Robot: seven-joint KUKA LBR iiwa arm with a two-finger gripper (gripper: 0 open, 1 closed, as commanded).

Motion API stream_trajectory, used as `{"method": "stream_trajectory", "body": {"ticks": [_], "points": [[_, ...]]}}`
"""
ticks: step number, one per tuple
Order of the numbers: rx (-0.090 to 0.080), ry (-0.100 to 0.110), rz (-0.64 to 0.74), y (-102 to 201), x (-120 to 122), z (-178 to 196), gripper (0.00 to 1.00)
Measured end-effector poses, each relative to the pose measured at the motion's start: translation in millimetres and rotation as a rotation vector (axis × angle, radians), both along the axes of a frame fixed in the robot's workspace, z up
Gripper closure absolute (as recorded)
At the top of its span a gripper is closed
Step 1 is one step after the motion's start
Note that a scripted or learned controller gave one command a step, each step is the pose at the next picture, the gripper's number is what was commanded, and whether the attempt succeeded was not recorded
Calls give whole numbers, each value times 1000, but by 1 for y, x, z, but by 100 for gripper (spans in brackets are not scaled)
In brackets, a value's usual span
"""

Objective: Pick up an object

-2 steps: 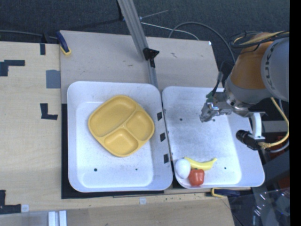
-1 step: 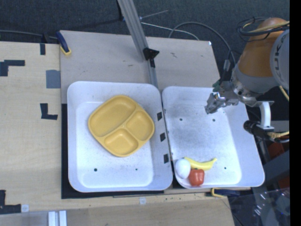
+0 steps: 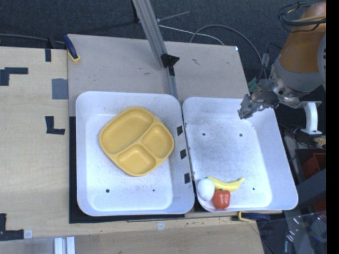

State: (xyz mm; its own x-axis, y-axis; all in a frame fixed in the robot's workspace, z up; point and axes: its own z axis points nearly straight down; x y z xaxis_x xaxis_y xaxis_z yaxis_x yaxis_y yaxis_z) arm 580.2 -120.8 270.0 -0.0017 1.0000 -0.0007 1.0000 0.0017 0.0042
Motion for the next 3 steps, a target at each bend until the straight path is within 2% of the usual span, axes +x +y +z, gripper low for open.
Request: {"method": "stream_trajectory", "body": {"ticks": [1, 3], "points": [[2, 6, 5, 60, 6, -14, 100], [2, 5, 6, 178, 13, -13, 100]]}}
